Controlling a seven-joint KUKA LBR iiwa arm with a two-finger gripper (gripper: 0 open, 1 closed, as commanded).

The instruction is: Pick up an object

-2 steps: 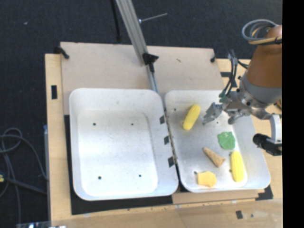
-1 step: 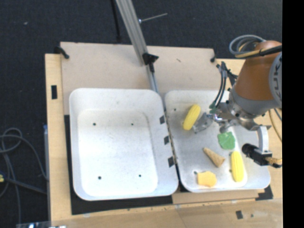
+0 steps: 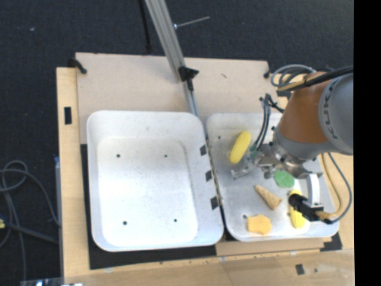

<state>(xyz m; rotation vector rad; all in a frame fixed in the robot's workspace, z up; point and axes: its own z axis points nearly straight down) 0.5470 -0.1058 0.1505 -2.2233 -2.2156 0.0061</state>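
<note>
Gripper [image 3: 243,170] is low in my right bin [image 3: 221,130], right by the yellow corn toy [image 3: 240,146], bc that's closest to grab. Can't tell its state. Cone [image 3: 268,196] & yellow block [image 3: 259,224] sit nearer the front.

Grey arm [image 3: 339,109] with broad orange band [image 3: 300,115], thin black cables [image 3: 266,109], metal gripper [image 3: 243,170] at its end.

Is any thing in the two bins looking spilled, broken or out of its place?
Nothing stands out. The yellow corn, green piece, cone and yellow block lie loose inside the right bin, none over its rim.
</note>
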